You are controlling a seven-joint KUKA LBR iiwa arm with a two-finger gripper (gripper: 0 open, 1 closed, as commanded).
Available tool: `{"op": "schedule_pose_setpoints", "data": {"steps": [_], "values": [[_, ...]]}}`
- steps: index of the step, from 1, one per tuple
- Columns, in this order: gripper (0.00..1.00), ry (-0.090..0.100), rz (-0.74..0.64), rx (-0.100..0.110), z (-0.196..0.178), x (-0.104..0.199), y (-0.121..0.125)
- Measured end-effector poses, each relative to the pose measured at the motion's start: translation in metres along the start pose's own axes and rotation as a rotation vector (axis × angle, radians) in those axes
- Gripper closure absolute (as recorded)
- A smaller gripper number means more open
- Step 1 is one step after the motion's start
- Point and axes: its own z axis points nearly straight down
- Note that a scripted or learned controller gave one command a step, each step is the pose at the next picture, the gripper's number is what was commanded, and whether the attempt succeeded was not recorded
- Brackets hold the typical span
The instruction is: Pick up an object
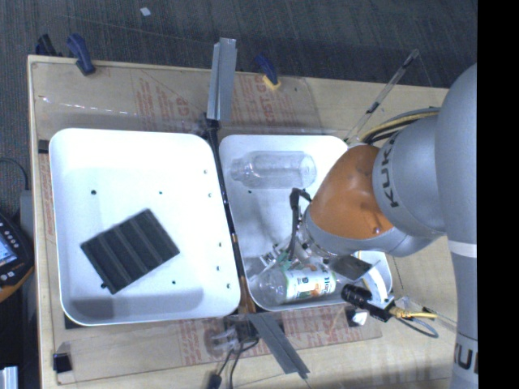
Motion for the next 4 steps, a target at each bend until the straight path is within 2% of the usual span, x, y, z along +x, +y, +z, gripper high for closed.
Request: {"op": "schedule_pose_setpoints", "data": {"steps": [1, 2, 3, 4], "values": [[0.0, 0.018, 0.358, -0.01, -0.089, -0.063, -0.025], [0.0, 0.003, 0.31, -0.008, -0.016, -0.056, 0.012], [0.0, 0.004, 0.247, 0.001, 0.0, -0.045, 0.044], [1.0, 0.006, 0.239, 0.0, -0.01, -0.043, 0.046]]}}
